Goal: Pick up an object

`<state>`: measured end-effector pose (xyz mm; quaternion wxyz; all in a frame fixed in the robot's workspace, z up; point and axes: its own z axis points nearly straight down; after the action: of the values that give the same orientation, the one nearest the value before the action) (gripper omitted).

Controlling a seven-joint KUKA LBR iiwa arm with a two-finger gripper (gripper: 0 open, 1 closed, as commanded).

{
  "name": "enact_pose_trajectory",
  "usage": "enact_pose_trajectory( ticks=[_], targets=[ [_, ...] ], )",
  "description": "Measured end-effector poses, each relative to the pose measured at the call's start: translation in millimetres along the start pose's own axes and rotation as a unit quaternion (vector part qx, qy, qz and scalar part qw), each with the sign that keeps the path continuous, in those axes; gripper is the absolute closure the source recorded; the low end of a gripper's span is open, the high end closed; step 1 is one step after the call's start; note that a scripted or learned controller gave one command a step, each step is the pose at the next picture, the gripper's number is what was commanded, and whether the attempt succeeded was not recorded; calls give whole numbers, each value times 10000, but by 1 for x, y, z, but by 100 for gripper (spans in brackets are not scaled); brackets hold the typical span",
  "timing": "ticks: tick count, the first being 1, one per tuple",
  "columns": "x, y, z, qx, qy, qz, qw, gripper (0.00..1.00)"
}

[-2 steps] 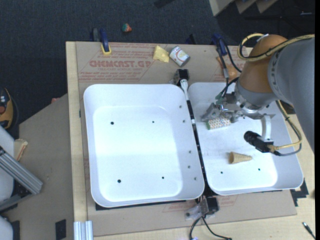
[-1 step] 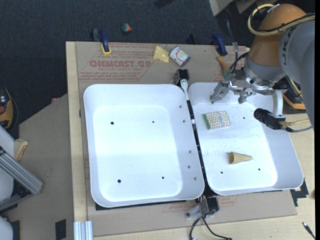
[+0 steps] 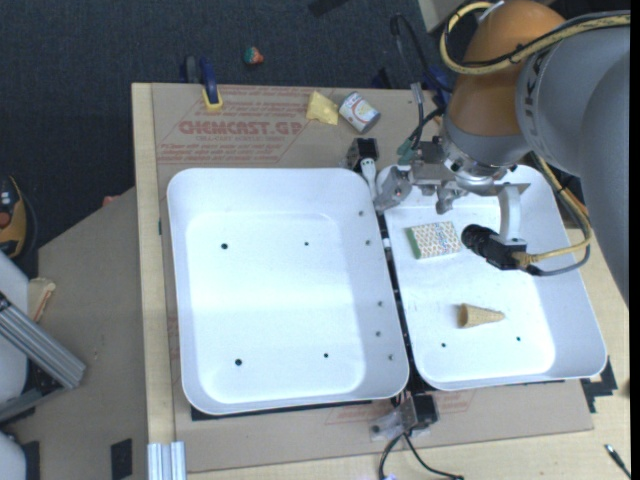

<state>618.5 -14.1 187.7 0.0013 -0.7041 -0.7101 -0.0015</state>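
Note:
My gripper point(image 3: 415, 198) hangs over the far left part of the right bin point(image 3: 560, 358), with the orange-banded wrist just above it. Its two metal fingers stand apart, open, with nothing between them. Just below the gripper, a small square pad with a dotted pattern point(image 3: 433, 239) lies flat on the bin floor. It is close to the fingertips but apart from them. Nearer the front of the same bin lies a tan cone-shaped piece point(image 3: 481, 316) on its side. A black cable fitting point(image 3: 492, 245) on the arm sits right of the pad.
The left bin point(image 3: 190, 268) adjoins the right one along a shared middle rim. Behind the bins, on the brown board, lie a yellow scrap point(image 3: 322, 108), a small box point(image 3: 359, 112) and a clamp point(image 3: 210, 86). The arm's bulk covers the right bin's far right corner.

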Motion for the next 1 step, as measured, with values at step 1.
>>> enact_pose_trajectory(
  ticks=[1],
  targets=[
    [28,-17,-217,-104,-14,21,9999,0]
  ],
)
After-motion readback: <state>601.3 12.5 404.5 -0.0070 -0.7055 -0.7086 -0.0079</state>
